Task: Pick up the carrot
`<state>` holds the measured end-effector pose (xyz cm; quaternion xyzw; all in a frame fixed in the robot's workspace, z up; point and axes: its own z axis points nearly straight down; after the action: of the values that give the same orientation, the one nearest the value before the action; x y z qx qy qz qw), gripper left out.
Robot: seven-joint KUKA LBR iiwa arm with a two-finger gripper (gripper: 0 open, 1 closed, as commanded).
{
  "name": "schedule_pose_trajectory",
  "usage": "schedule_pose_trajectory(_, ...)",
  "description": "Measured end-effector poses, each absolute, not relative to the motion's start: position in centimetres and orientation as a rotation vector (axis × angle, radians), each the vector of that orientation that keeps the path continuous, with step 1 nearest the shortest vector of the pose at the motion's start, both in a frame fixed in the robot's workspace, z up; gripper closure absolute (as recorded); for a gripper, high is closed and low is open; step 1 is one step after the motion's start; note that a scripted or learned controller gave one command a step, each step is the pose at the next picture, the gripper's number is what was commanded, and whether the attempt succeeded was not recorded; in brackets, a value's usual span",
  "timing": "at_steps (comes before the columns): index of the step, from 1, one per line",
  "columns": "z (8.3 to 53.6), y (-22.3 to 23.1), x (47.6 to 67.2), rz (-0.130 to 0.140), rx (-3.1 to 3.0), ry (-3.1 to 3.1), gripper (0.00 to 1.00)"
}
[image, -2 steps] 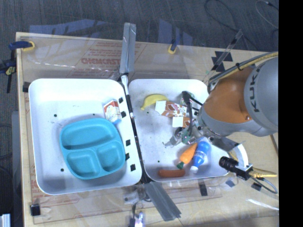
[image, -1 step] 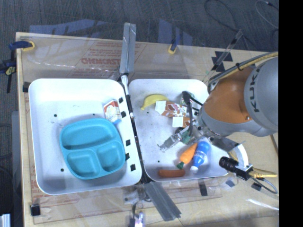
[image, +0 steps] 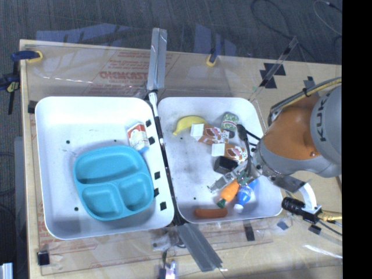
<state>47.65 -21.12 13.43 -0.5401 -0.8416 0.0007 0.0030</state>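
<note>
Here I see the arm [image: 302,141] reaching in from the right edge of the frame, its orange band sitting over the right rim of the right bin [image: 180,205]. The gripper [image: 243,174] is low in the lower right part of that bin, down among the clutter. I cannot tell from this angle whether it is wide, narrow or holding anything; the parts there are too small and tangled to read.

The carrot [image: 228,192] lies in the lower right of the right bin, tilted, its orange body pointing up toward the gripper and its green end lower left. It looks just beside the gripper, perhaps touching, but I cannot say which. A blue-and-white bottle [image: 244,194] lies right against the carrot on its right side. Below them, near the bottom rim, a brown sausage [image: 210,213] lies flat.

Higher up in the same bin I make out a banana [image: 189,124] near the top centre, and to its right a heap of small printed packets [image: 220,138] with a green-topped can [image: 230,120] above them. A dark block [image: 224,164] sits just above the gripper.

In the left bin [image: 52,115] a blue divided tray [image: 113,181] fills the lower middle, and a small red-and-white carton [image: 137,136] stands at its upper right corner, close to the divider between the bins.
</note>
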Motion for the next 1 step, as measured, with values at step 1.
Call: schedule_pose_trajectory(1, 8.83, -20.93, 47.73, 0.0, -1.279, -2.865, 0.0)
